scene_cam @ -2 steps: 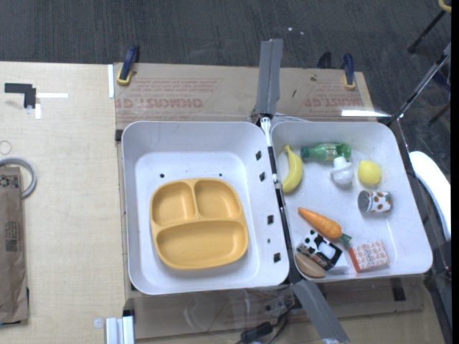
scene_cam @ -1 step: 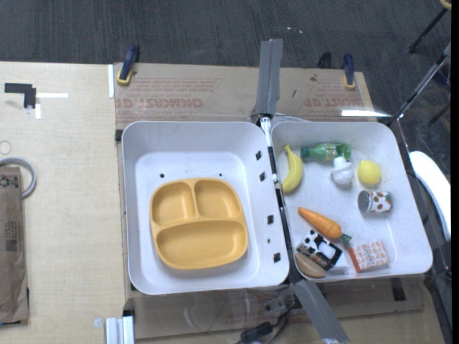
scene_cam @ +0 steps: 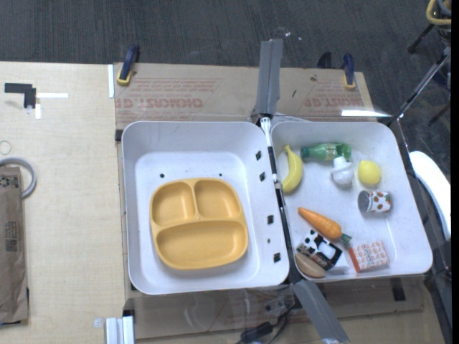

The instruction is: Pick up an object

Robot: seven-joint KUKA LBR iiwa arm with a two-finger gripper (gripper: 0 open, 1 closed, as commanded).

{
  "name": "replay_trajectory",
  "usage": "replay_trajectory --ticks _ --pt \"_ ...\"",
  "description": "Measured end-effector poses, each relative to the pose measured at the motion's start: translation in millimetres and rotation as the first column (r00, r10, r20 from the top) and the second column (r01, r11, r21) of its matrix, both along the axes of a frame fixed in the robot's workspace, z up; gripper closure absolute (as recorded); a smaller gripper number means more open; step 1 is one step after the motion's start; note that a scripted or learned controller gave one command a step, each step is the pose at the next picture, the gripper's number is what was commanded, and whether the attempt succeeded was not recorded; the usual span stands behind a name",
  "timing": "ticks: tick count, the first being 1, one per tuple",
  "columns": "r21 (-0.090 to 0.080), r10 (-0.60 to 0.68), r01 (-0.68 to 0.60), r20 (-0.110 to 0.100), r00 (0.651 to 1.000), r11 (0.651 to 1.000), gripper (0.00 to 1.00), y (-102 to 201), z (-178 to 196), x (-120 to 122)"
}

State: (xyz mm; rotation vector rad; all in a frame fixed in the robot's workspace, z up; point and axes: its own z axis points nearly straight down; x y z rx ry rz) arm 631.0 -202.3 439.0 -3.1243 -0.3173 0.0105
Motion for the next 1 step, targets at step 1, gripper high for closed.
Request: replay_trajectory --ticks 1 --pt "-0.001 0.016 -0.016 0.001 1.000 1.000 1.00 -20.1 0.6 22.6"
